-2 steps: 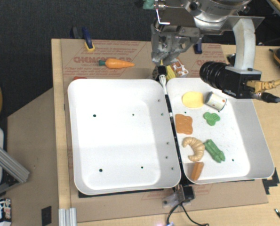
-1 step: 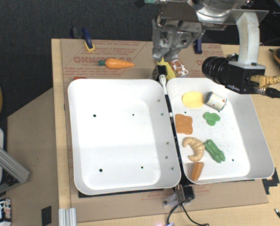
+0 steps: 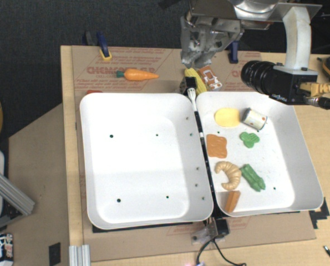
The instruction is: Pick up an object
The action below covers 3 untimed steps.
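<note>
My gripper (image 3: 199, 53) hangs high above the back edge of the bench, over the seam between the two bins. Below it, behind the bins, lie a yellow piece (image 3: 192, 77) and an orange-and-white packet (image 3: 211, 80). The right bin (image 3: 298, 165) holds a yellow disc (image 3: 227, 117), a small white can (image 3: 254, 119), a green broccoli piece (image 3: 249, 139), an orange-brown slab (image 3: 216, 146), a croissant (image 3: 229, 173), a green pod (image 3: 252, 177) and an orange piece (image 3: 232, 200). I see nothing held at the gripper.
The left bin (image 3: 98, 165) lies beside the right one, joined along a black hinge strip. A toy carrot (image 3: 138, 75) rests on the cardboard behind the left bin. Blue clamps (image 3: 103, 46) grip the cardboard's back edge.
</note>
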Each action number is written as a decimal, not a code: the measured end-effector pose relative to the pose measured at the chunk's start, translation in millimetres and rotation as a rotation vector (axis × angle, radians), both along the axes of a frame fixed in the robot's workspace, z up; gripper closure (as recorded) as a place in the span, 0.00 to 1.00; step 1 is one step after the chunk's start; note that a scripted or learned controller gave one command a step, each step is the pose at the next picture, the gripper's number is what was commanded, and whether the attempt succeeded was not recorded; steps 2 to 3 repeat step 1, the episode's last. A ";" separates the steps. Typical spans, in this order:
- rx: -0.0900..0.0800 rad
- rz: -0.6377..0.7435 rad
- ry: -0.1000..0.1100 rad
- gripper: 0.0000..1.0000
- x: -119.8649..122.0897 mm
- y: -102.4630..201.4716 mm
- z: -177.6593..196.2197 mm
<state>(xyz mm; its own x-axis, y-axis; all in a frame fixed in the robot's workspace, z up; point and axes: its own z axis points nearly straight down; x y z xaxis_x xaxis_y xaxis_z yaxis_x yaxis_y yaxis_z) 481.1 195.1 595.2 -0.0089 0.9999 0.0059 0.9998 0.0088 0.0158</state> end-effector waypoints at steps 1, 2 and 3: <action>0.001 0.001 -0.003 1.00 0.4 0.6 10.5; 0.001 0.001 -0.003 1.00 0.4 0.6 10.5; 0.001 0.001 -0.003 1.00 0.4 0.6 10.5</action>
